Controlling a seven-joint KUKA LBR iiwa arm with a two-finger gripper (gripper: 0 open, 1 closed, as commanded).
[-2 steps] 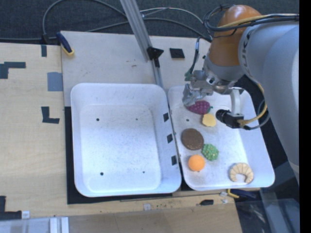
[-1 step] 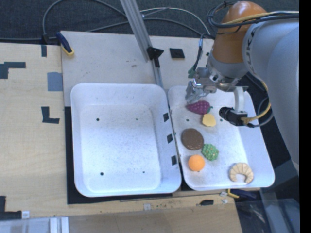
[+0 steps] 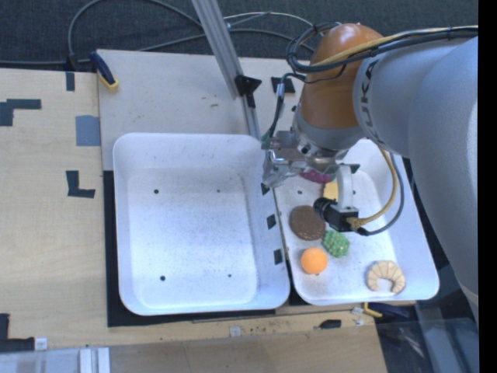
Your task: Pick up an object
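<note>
Claw low over far end of right bin; grip state unreadable

Nearest: wood-grain tabletop (image 3: 46,231) with dark tape marks; its front edge is cut off at the bottom of the frame. Both bins sit on a dark mat.

Right bin (image 3: 415,243), near to far:
- croissant (image 3: 386,277) at the near right corner; long axis roughly left-right, curved, both tips turned toward the near rim
- orange ball (image 3: 314,261), left of the croissant, apart from it
- green knobbly piece (image 3: 336,243), just beyond the ball, very close to it; shape hard to make out, so no axis given
- brown disc (image 3: 307,224), lying flat, round
- pink item (image 3: 314,176) and yellow item (image 3: 331,190), both mostly hidden under the wrist; neither can be identified

Claw (image 3: 283,169): low over the far left part of the right bin, by the wall shared with the left bin (image 3: 186,224). Wrist and orange band cover it from above; cannot tell whether it is wide, narrow or holding anything. The arm's grey body fills the right side and hides the bin's far right corner.

Left bin: white, speckled floor, four small dark dots.

Farther: pale board, slanted metal bar (image 3: 221,45), looped cables, blue-and-yellow clamp (image 3: 105,70), then dark carpet
</note>
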